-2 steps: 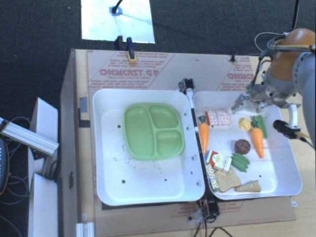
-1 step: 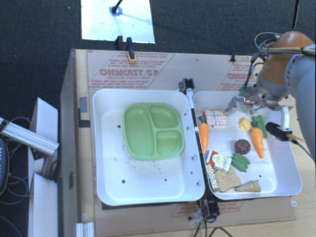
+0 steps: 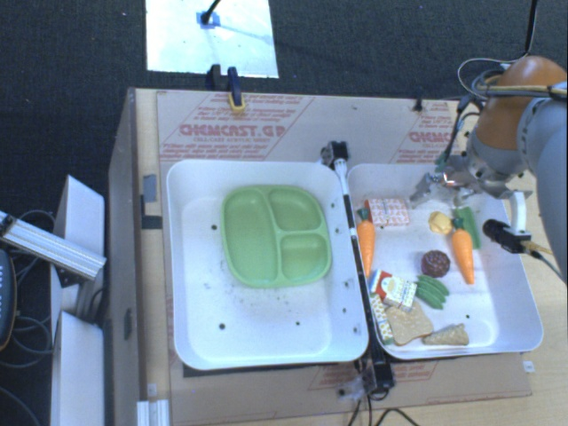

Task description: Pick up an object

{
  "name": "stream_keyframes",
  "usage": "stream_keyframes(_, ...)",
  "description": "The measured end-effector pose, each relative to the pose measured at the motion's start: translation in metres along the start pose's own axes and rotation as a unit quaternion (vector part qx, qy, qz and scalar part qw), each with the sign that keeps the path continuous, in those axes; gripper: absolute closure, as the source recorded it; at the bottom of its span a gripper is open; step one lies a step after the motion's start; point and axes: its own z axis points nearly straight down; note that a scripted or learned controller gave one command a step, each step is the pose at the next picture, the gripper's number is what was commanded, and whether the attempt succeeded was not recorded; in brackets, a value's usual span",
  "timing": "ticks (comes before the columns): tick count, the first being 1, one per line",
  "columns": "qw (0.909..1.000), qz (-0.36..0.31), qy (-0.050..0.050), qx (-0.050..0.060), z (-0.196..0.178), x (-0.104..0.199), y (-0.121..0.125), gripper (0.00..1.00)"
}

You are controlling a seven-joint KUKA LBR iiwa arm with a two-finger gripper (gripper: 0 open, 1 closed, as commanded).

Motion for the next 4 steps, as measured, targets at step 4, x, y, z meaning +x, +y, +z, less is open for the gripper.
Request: stream_keyframes(4, 1.0000, 0.000, 0.000, 0.000, 0.000, -0.003, 0.000, 0.00)
